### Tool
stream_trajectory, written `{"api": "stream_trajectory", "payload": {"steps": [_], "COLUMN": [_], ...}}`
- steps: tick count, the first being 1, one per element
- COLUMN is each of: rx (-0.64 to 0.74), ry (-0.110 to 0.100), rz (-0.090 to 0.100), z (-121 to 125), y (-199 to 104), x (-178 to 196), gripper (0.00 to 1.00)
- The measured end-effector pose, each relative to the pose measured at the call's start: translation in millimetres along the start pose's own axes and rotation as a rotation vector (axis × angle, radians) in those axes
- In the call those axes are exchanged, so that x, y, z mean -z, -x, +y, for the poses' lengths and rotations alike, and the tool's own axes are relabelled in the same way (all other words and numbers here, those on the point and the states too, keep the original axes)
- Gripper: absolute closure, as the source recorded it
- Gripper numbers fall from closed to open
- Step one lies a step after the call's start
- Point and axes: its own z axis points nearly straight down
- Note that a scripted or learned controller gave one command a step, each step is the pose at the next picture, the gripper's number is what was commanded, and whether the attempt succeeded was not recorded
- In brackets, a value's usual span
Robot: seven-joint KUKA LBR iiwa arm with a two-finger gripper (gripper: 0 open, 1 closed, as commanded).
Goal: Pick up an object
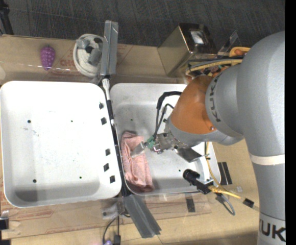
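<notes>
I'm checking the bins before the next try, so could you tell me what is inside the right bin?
A crumpled pink cloth lies along the right bin's left wall. The arm covers the bin's right part, so anything there is hidden.

Dark carpet floor point(138, 9) lies beyond the brown bench point(20, 50); a purple object point(47, 56) rests far left.

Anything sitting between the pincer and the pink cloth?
Nothing: in the camera view the pincer is right at the pink cloth's upper right edge, with no other object between them.
</notes>
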Motion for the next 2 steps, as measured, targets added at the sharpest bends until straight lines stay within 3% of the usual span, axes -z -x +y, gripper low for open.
{"api": "stream_trajectory", "payload": {"steps": [1, 2], "rx": [0.041, 0.146], "ry": [0.001, 0.001], "rz": [-0.001, -0.002], "z": [49, 138], "y": [11, 28], "x": [0, 0], "gripper": [0.00, 0.00]}}
